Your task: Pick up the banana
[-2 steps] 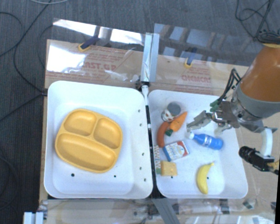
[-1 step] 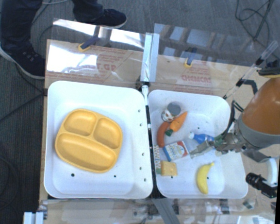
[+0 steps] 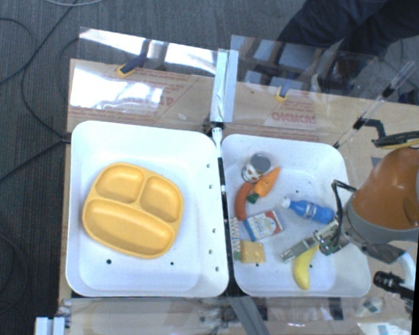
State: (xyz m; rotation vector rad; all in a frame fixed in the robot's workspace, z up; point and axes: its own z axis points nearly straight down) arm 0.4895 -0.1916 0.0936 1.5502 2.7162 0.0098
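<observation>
Banana [image 3: 303, 269] lies near the front right corner of the right bin [image 3: 345, 284], roughly upright in frame, just below the tool [image 3: 312, 246], which sits low over the bin at the end of the grey arm with orange band [image 3: 389, 193]; tool's tip looks right at the banana's upper end, but can't tell whether it is open or closed, or gripping anything. Same bin also has a blue bottle [image 3: 309, 210], carrot [image 3: 265, 182], sausage-like piece [image 3: 242, 200], small carton [image 3: 263, 225] and a cracker-like square [image 3: 251, 253]; left bin [image 3: 87, 152] holds a yellow divided plate [image 3: 133, 209].
</observation>
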